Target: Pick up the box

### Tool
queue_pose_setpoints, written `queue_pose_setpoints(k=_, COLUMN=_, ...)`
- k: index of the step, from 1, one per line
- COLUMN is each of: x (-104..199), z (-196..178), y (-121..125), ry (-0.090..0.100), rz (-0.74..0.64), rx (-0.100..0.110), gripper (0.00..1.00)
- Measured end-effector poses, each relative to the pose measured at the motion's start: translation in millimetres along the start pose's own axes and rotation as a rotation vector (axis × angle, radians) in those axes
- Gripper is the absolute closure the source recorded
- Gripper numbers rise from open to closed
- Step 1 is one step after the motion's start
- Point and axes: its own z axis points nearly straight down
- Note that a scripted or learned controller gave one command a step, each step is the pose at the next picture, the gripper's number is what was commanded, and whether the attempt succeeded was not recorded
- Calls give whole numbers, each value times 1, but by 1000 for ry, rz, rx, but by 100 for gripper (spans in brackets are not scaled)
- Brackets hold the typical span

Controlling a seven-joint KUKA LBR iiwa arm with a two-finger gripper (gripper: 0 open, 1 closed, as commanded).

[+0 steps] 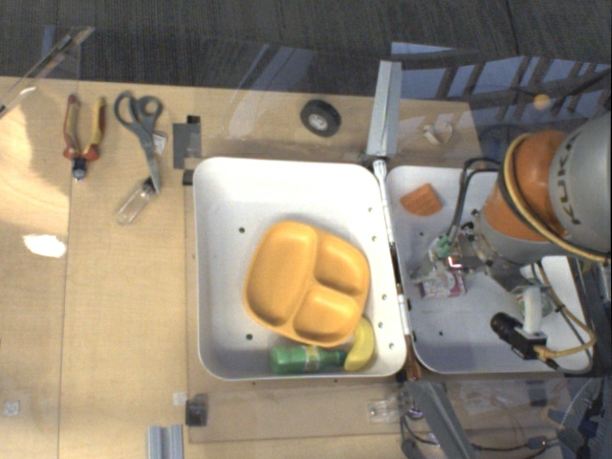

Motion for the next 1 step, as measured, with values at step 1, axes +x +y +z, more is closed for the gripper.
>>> queue_pose_setpoints(k=1, x=59, z=-96, y=21, ry=2, rz=91, rx=13, gripper=100)
